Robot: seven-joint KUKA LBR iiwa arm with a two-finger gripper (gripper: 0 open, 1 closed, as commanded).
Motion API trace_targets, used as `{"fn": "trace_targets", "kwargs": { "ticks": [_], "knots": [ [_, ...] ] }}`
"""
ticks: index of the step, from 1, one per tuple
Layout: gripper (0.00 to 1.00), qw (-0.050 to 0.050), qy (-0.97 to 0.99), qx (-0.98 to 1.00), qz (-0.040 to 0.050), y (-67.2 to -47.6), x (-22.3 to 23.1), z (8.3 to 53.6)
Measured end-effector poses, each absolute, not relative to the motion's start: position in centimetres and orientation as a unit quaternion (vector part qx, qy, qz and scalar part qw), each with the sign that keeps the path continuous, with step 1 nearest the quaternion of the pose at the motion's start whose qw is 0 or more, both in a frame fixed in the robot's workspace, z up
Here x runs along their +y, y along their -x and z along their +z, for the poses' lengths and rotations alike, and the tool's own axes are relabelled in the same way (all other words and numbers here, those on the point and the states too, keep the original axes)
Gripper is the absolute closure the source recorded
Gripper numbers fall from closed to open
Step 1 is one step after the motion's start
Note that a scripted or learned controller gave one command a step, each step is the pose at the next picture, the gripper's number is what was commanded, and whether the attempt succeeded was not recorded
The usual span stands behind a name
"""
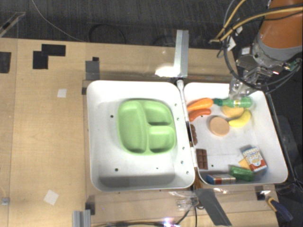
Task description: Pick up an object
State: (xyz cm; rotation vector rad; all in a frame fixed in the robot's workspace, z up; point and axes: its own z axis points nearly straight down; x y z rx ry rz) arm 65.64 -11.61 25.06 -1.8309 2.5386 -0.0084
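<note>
The surface [42, 141] is pale wood and carries two white bins side by side. The left bin [102, 174] holds a green tray [144, 126] with three compartments, lying a little above the bin's middle. Black patches [47, 55] mark the surface at the far left.

The right bin [270, 126] is crowded. Along its upper part lie a carrot [200, 103] and, just below and touching it, a red piece [199, 112]. Right of them a green bottle [233, 102] lies on its side, pale and see-through with a darker green cap end toward the left. Beneath the bottle sit a tan lump [232, 111] and a banana [240, 119], close together, with a round tan disc [219, 126] just left of the banana. A brown bar [202, 159] lies by the bin's left wall. In the near right corner are a small carton [253, 157], a green block [242, 172] and a marker [220, 178].

The arm [279, 18] comes in from the upper right, cables looping off it. The tool [236, 90] hangs at the bin's far edge, directly above the bottle's right half and seemingly touching it. Whether it is spread or pressed together I cannot tell; the wrist hides that. The tan lump and banana crowd the bottle from below; the carrot lies near its cap.
</note>
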Motion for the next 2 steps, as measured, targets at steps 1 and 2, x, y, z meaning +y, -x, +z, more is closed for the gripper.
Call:
{"fn": "trace_targets", "kwargs": {
  "ticks": [1, 2],
  "knots": [
    [1.00, 0.006, 0.616, 0.788, -0.0016, -67.1, -5.0, 26.9],
    [1.00, 0.006, 0.550, 0.835, -0.0008, -67.0, 1.2, 27.6]
  ]
}}
